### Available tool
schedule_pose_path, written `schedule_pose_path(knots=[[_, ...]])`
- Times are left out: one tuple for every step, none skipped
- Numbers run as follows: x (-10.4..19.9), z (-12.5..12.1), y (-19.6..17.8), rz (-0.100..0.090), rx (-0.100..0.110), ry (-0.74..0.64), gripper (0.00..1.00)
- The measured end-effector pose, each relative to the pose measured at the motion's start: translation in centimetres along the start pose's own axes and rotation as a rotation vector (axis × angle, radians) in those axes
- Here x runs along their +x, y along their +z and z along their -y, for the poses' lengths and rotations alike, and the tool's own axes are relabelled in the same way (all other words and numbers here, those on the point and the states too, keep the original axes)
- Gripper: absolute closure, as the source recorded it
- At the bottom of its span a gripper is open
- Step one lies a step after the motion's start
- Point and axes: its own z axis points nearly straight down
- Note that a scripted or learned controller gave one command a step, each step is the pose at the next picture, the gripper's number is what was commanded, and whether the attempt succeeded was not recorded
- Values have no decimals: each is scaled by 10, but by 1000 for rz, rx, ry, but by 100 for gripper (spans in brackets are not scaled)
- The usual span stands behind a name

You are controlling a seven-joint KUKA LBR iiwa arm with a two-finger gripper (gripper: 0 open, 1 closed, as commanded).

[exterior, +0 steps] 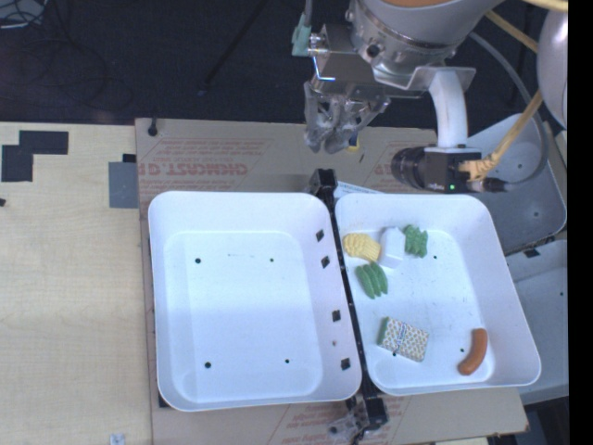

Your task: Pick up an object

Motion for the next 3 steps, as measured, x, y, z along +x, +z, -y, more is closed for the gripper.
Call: schedule_pose_path(knots=[[33,-49,0,1,0,2,100],[-67,15,-3,2,-1,11,100],[-42,-24,0,1,0,-1,100]])
